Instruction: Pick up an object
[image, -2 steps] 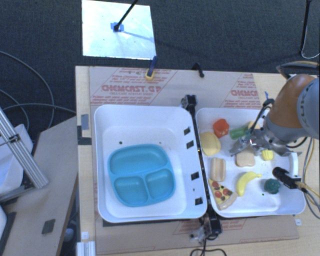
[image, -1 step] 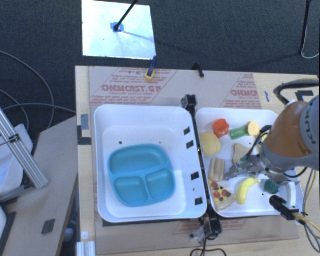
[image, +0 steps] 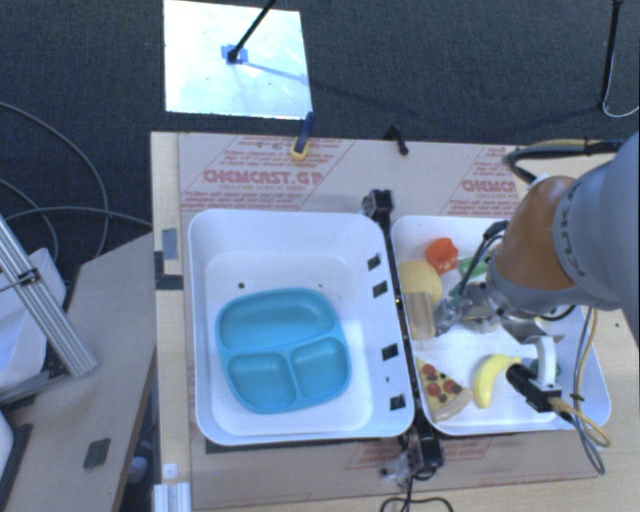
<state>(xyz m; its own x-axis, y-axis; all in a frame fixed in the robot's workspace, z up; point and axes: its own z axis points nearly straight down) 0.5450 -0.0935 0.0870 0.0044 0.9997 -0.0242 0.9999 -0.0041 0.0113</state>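
- You see the tool (image: 447, 312) low inside the right bin (image: 590, 400), near its left wall, just beside a pale yellow item (image: 420, 282). Its tips are tangled with the wrist hardware, so you cannot tell how far apart they stand or whether anything sits between them.
- Your arm (image: 570, 235) reaches in from the right edge, the orange band (image: 530, 235) above the wrist sitting over the bin's upper half, the wrist bent down toward the bin floor.
- In the same bin you have a banana (image: 488, 378) toward the front, apart from the tool, a pizza slice toy (image: 442, 388) at the front left corner, and an orange-red piece (image: 441, 252) near the back.
- The left bin (image: 230, 240) carries a blue divided plate (image: 284, 348), lying flat.
- Both bins rest side by side on the desk (image: 260, 172).
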